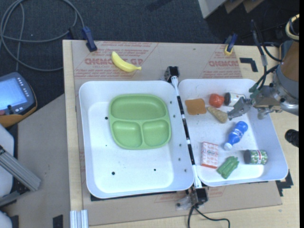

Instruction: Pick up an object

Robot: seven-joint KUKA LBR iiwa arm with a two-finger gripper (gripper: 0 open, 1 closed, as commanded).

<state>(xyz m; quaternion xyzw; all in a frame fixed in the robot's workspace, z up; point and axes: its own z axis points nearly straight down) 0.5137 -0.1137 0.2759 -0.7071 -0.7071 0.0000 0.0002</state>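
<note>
Two bins; right bin [280, 141] crowded, gripper [239, 109] low over its far edge near tomato [216, 100], fingers spread, nothing between.

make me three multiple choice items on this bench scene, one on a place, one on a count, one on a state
1. Where does the banana lie?
A. in the left bin
B. on the cardboard beyond the bins
C. in the right bin

2. How many compartments has the green tray?
A. two
B. three
C. four

3. How does the blue bottle sit in the right bin?
A. on its side
B. upright
C. between the gripper's fingers

Answers:
1 B, it rests on the board above the left bin.
2 B, one wide section over two smaller ones.
3 A, it lies flat below the gripper.
</note>
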